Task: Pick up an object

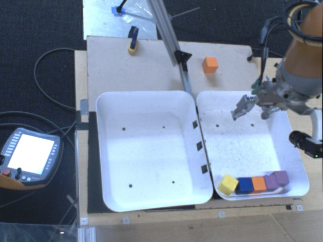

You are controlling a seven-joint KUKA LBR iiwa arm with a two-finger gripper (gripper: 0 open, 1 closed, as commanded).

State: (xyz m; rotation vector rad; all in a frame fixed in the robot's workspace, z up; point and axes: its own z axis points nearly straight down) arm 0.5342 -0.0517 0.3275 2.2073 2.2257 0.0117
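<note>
1. Gripper [255,107]: metal fingers spread apart, nothing between them, above the right bin [298,158].
2. Matte cubes line that bin's near edge: yellow cube [227,184], blue cube [245,185], orange cube [259,183], two purple cubes [277,179].

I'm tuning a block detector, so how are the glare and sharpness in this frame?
Camera view: the left bin is washed out by bright, even light, with little floor texture; the row of blocks in the right bin is sharp and well coloured; the gripper looks slightly soft; the pendant screen is blown white.
</note>
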